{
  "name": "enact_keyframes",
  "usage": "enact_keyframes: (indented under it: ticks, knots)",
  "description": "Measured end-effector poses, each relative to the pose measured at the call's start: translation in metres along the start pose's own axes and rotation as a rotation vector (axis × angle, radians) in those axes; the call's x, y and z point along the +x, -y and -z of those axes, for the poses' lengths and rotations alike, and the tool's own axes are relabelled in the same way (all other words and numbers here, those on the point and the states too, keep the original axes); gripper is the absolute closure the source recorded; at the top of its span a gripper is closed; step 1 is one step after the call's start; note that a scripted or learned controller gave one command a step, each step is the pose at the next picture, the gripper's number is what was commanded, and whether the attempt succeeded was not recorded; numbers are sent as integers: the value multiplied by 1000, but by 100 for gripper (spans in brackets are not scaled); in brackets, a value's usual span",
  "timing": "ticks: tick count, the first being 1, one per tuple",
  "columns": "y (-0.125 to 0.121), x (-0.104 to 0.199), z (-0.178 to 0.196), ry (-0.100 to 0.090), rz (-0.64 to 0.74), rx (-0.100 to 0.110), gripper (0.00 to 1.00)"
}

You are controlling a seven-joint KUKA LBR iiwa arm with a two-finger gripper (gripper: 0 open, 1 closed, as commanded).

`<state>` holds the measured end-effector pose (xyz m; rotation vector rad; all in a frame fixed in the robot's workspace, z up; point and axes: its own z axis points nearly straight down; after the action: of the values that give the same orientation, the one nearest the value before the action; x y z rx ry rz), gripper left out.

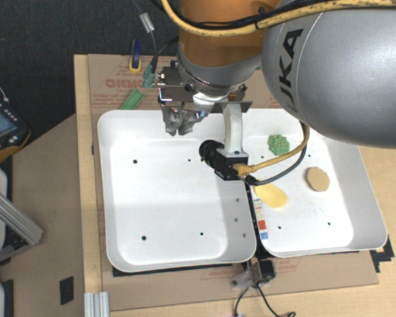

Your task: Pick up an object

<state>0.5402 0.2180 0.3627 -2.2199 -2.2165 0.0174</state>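
the big grey arm (336, 51) with its orange band (224, 18) leans in from the right and covers the top of the table (86, 177). its hand (178, 123) hangs over the far edge of the left bin (158, 249), close to the back wall, and from here i cannot tell whether it is apart or together; nothing shows in it. a black fitting (218, 158) with a yellow cable (280, 160) sits just over the seam between the two bins. the things to pick are all in the right bin (343, 236): a green knobbly piece (278, 143) near the back, a tan round piece (317, 179) further right, and a pale yellow piece (272, 195) near the seam. they lie apart from each other and well apart from the hand. a green strip (132, 99) lies on the cardboard behind the left bin.
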Motion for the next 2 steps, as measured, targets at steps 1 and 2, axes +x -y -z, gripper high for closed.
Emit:
enact_keyframes:
  ticks: [1, 2]
  knots:
    - [65, 7, 143, -15, 8, -26, 100]
    - [63, 6, 133, -4, 3, -11, 0]
